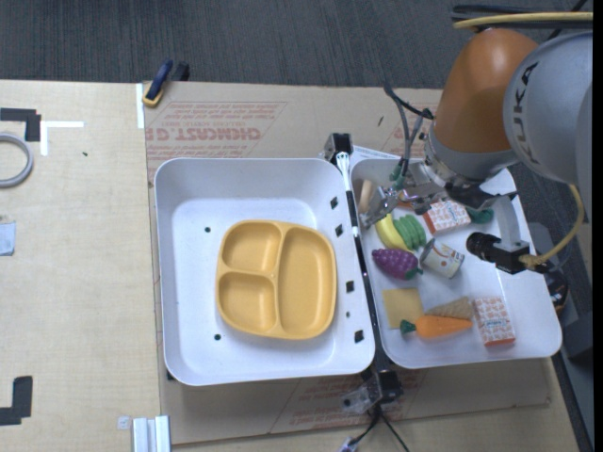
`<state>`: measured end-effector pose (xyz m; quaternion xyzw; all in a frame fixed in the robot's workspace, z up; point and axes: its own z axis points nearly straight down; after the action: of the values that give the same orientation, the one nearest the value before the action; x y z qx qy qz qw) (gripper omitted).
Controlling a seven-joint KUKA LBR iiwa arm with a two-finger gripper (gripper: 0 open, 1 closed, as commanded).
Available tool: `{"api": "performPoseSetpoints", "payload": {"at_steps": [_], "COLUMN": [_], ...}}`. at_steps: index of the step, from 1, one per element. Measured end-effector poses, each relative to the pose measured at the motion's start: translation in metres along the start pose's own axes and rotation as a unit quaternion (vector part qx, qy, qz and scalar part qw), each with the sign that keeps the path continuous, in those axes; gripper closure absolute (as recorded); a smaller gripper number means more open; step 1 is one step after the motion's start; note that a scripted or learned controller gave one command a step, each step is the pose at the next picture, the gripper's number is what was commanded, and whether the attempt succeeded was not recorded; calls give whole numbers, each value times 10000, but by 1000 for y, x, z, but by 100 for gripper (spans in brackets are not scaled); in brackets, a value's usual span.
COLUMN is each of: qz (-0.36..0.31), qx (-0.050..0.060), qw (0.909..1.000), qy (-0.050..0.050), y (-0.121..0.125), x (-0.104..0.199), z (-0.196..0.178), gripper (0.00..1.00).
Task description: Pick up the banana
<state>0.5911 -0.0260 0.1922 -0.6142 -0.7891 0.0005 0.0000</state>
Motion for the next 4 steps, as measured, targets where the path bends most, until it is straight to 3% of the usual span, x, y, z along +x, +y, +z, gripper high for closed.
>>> {"api": "performPoseSetpoints", "payload": {"at_steps": [4], "qz": [0], "qx": [0], "qw": [10000], "qy": [0], "y": [0], "x": [0], "z": [0], "gripper": [0]}}
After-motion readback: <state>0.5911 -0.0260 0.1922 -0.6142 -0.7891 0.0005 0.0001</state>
